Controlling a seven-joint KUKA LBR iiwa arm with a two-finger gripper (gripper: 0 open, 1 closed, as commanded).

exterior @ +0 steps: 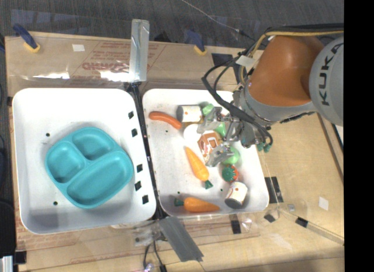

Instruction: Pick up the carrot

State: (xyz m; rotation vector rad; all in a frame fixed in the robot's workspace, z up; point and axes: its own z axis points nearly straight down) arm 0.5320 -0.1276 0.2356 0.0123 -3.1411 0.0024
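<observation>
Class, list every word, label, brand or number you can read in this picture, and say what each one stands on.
"KUKA": on the grey arm, running up its side at the right edge.
Red print on the cardboard behind the left bin: too blurred to read.
Small cans in the right bin: labels too small to read.

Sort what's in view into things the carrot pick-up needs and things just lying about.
Job:
- carrots in the right bin: middle carrot, front carrot, back carrot
- gripper, over the bin's right side

Lying about:
- blue divided plate in the left bin
- small can
- cup
- green pieces
- orange-and-white packet
</observation>
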